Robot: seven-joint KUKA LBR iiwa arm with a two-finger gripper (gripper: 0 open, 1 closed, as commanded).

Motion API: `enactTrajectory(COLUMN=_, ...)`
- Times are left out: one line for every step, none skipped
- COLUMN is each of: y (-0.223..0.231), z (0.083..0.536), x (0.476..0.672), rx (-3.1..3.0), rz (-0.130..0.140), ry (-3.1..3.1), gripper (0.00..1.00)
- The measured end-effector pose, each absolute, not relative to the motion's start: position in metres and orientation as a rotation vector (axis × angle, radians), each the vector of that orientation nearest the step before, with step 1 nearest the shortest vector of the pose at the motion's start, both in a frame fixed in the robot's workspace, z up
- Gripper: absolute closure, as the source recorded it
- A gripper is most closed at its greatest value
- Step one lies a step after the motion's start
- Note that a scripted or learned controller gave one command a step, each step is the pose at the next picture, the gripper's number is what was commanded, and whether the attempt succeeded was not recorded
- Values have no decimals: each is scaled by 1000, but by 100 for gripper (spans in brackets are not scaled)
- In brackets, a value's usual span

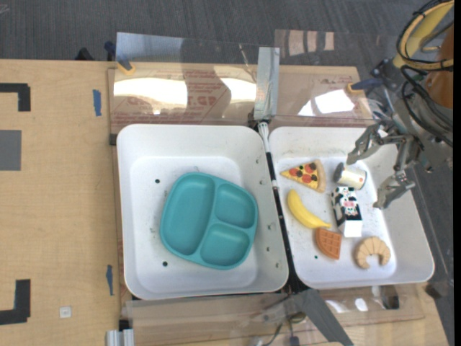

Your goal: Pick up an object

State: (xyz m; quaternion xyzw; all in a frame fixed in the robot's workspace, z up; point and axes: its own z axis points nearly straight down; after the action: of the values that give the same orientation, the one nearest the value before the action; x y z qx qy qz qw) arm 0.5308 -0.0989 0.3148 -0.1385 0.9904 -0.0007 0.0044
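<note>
Here's the grey two-finger pincer (379,168) hanging over the far right side of the right-hand shallow white plastic bin (418,265), fingers spread wide, nothing between them. One fingertip sits above a small white paper-like cup (351,176) lying on its side just to the pincer's left, its dark mouth facing left. Just past that cup, a flat toy pizza slice (305,174), orange with red dots, points its tip rightward toward the pincer. Nearer us from the pincer, a black-and-white carton-like box (347,209) lies long axis running toward us. Left of it the smooth yellow toy banana (305,210) curves on a diagonal, its lower end close to a square, gridded brown waffle (328,243). A tan, ridged croissant (372,251) curls at the near right. Well off to the left, the other white bin (137,157) holds a glossy teal three-compartment plate (209,220).
</note>
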Motion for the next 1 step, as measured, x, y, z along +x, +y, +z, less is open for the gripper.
enactTrajectory(y=-99, z=315, x=531, rx=-434, rz=-2, ry=3103, gripper=0)
